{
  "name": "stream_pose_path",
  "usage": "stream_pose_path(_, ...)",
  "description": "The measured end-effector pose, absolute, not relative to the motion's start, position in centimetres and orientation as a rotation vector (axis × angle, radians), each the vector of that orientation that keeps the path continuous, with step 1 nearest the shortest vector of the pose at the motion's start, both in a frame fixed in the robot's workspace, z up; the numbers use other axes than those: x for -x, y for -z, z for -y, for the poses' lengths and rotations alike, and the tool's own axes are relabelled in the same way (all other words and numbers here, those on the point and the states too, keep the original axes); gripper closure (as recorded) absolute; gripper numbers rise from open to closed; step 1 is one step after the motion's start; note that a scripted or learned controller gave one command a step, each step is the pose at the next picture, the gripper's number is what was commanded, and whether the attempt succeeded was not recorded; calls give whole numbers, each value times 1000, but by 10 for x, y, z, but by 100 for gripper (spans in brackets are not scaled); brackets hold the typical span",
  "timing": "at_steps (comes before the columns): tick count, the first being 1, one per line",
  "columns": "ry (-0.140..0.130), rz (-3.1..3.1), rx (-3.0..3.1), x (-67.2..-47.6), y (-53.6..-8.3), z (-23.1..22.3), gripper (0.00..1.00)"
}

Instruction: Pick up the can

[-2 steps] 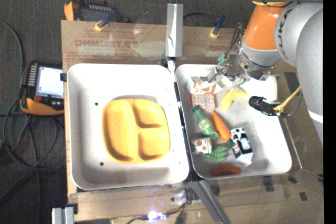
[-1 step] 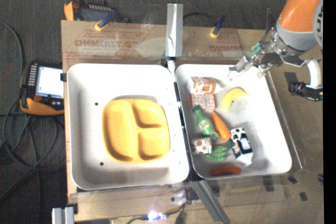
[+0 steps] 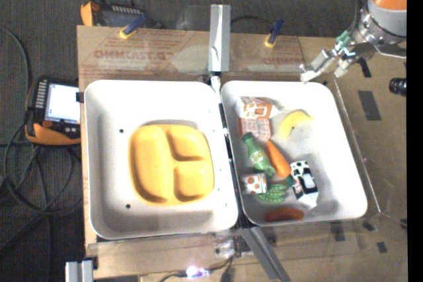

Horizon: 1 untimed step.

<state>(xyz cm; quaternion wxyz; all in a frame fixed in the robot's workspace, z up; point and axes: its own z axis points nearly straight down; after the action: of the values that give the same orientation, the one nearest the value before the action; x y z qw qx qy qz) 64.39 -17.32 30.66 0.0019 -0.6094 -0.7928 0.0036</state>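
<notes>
Pincer (image 3: 316, 69) spread open — grips nothing, above right bin's (image 3: 344, 142) far rim.

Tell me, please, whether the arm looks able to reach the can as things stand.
Probably yes: the can lies uncovered from above in the right bin, though the green bottle and pea pod crowd it. The gripper hangs near that bin's far rim.
</notes>
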Motion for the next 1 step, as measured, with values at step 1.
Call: stream_pose_path(1,-7,2582,1776,-650,-127,146,0)
